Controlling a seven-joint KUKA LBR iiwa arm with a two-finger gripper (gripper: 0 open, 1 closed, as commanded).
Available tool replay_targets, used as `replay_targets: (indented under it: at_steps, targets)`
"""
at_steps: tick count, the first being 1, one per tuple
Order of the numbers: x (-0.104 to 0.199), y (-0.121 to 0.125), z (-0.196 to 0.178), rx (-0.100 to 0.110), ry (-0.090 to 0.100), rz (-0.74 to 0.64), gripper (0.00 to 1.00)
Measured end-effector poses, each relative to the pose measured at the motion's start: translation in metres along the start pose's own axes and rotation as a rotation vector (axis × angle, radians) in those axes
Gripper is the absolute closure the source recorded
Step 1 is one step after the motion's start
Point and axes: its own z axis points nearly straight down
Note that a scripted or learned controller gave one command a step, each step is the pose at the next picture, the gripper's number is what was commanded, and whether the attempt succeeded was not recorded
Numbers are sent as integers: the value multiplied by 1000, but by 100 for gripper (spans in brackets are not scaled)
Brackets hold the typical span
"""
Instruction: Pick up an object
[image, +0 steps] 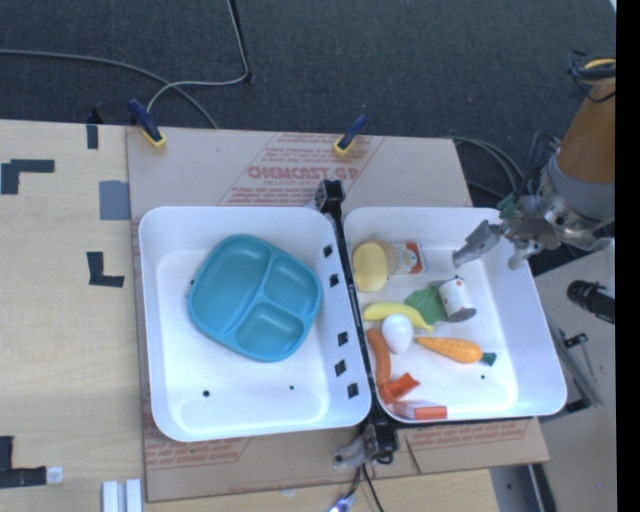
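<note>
My gripper (498, 247) hangs over the upper right part of the right bin (520, 330), its fingers spread open with nothing between them. Just below and left of it lies a small white can (456, 296) next to a green item (428, 301). Further left sit a yellow round fruit (370, 265) and a clear packet with a red label (406, 258). Lower in the bin lie a banana (388, 312), a white egg (397, 333), a carrot (451, 349), an orange sausage (378, 354) and a red piece (402, 386).
The left bin (170, 330) holds a blue divided plate (255, 297). A black divider with clips (341, 300) runs between the bins. The arm's orange band (592, 135) is at the right edge. A red-and-white stick (424, 410) lies by the right bin's front wall.
</note>
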Motion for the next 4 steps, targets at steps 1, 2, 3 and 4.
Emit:
replay_targets:
  at_steps: [1,2,3,4]
  targets:
    - [31,9,172,-5,1,-1,0]
    - [44,92,172,-6,-1,-1,0]
    - [69,35,172,-3,-1,0,0]
    - [65,88,178,53,3,12,0]
